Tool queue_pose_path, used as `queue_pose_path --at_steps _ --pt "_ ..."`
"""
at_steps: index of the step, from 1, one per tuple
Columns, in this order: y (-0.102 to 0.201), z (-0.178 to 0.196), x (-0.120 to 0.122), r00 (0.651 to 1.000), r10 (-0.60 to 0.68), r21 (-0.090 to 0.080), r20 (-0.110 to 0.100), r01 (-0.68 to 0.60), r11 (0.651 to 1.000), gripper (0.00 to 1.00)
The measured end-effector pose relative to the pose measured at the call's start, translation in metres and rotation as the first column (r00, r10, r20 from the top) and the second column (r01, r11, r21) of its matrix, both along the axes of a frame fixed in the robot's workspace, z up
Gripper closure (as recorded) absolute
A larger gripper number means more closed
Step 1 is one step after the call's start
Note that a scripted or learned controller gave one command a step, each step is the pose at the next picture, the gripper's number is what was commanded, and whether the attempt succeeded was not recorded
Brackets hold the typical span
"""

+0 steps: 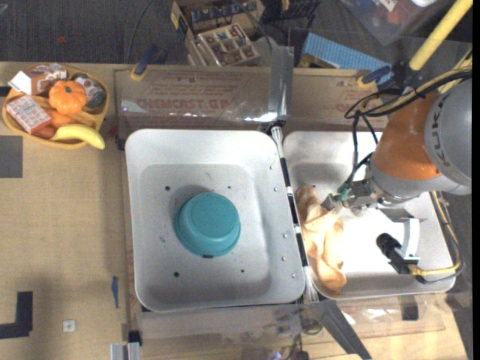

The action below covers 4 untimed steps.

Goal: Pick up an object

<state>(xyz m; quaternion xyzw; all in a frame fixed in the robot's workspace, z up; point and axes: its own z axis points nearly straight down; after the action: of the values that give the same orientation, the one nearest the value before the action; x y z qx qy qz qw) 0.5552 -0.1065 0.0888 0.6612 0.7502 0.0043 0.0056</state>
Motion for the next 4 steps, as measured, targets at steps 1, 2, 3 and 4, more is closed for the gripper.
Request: queue_pose_path --at_steps 1,2,3,4 --pt "0.008 0.000 -0.001 0.960 0.281 -0.004 -0.001 -0.281 0.960 0.00" --pt "-0.001 0.001 0.077 0.942 0.334 -0.001 -0.010 -0.334 0.943 0.00" --pt "-0.002 0.010 0.078 0.943 0.332 -0.002 -0.006 -0.332 0.943 1.00" --pt "-0.002 0.010 0.078 0.943 0.332 -0.002 -0.006 -0.332 0.943 0.00"
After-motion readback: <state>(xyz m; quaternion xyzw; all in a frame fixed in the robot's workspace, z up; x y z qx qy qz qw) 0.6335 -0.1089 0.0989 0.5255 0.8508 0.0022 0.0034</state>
